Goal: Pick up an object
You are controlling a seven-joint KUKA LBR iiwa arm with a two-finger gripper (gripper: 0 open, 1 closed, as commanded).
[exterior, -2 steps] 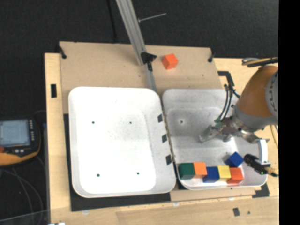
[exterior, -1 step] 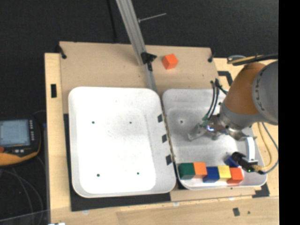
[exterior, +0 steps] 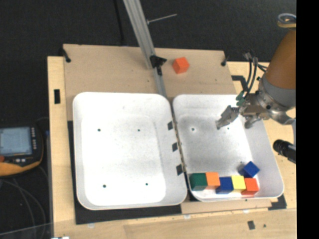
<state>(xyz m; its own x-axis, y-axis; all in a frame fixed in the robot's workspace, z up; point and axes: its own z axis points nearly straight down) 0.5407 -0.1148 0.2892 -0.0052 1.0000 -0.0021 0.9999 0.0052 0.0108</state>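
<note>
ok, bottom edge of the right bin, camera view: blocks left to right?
Green block → orange block → blue block → yellow block → orange-red block. A second blue block sits just behind the row's right end, so it is left out of the order.

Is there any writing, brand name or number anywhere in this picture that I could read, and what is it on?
None can be read.
The small device with a screen left of the bench: its display is lit but too blurred to make out.
The coloured blocks in the right bin, the orange block on the bench and the arm's orange band bear no visible marks.
</note>
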